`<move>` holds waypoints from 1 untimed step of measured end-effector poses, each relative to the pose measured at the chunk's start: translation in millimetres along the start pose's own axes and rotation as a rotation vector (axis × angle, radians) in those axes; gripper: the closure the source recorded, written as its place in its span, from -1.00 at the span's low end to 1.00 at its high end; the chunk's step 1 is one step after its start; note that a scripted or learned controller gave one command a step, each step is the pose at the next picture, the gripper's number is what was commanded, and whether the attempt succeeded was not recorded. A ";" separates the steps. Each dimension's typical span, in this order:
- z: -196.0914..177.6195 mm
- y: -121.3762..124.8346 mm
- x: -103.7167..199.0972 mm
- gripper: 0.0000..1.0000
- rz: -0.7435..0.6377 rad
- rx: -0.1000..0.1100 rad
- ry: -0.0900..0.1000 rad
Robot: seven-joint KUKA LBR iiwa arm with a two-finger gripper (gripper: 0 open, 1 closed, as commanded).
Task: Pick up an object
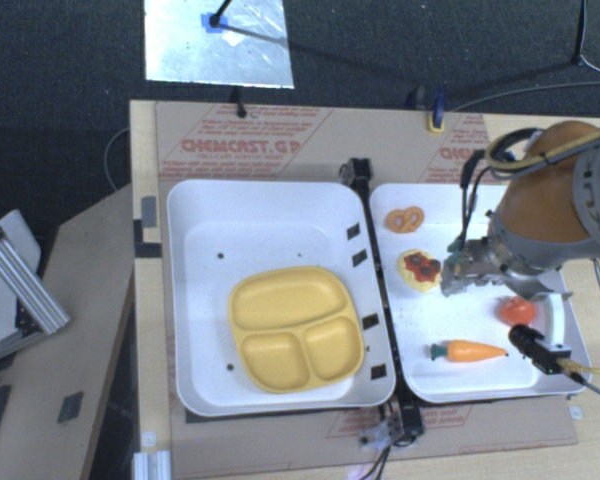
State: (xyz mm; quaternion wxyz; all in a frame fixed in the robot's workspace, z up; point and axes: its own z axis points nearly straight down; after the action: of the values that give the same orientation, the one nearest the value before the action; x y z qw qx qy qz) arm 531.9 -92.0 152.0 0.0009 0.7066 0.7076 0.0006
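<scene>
The tabletop is lying nearest the camera, its front edge carrying a knot of cables below the seam where my two bins meet. On it a brown printed board is sitting under both bins.

The left bin is holding the largest thing here, a yellow divided tray, lying flat toward the bin's front right, with one long compartment at the back and two smaller ones at the front.

The right bin is holding the small toy foods. An orange carrot with a green top is lying on its side near the front wall. A red tomato-like piece is sitting just behind it, toward my arm. A small pizza-like round, yellow with red topping, is lying close to the dividing wall, and a pretzel is resting behind it, near the back corner.

I am reaching in from the right with my grey and orange arm, which is covering the back right part of that bin. My pincer is hanging just beside the pizza-like round, and I cannot tell whether it is clenched or released, nor whether it is touching anything.

A shiny metal sheet is lying beyond the board, well apart from the bins.
</scene>
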 end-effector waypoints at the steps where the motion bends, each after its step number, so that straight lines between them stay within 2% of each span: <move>1: -62.9 -3.4 0.3 1.00 -0.003 -0.005 -0.001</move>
State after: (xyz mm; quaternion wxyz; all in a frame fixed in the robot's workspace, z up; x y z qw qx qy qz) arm 528.4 -91.7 214.9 0.0028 0.7057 0.7085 0.0020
